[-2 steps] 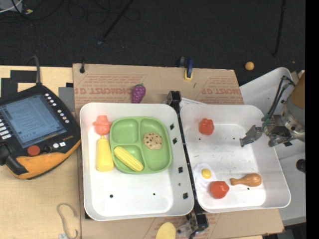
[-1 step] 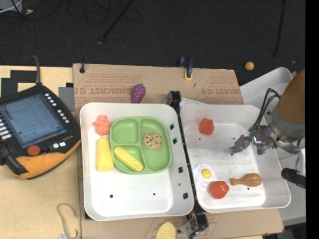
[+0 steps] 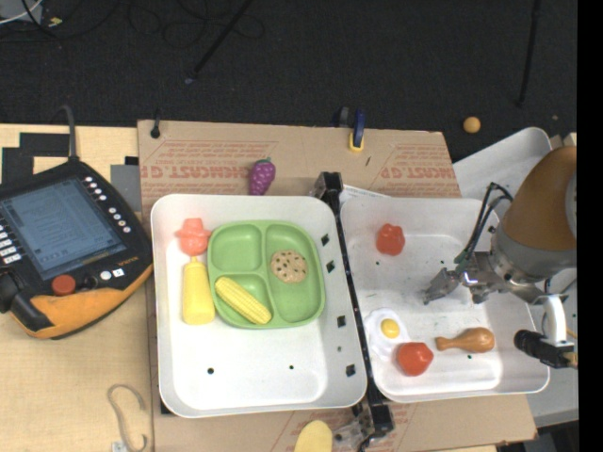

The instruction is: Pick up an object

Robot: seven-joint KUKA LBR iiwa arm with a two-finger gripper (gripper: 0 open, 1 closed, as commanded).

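Note:
In the right bin (image 3: pixel 509 379) lie a red pepper (image 3: pixel 390 240), a fried egg (image 3: pixel 387 328), a red tomato (image 3: pixel 414 358) and a brown chicken drumstick (image 3: pixel 466 341). My gripper (image 3: pixel 459 288) hangs low over the middle of this bin, above the drumstick and to the right of the pepper. Its two fingers are spread open, and nothing is between them. The grey arm with its orange band (image 3: pixel 546 205) comes in from the right.
The left bin (image 3: pixel 245 384) holds a green divided plate (image 3: pixel 236 248) with a cookie (image 3: pixel 289 266) and corn (image 3: pixel 243 299), a yellow bottle (image 3: pixel 196 292) and a pink toy (image 3: pixel 192 236). Purple grapes (image 3: pixel 262 176) lie behind it. A teach pendant (image 3: pixel 57 243) sits at the far left.

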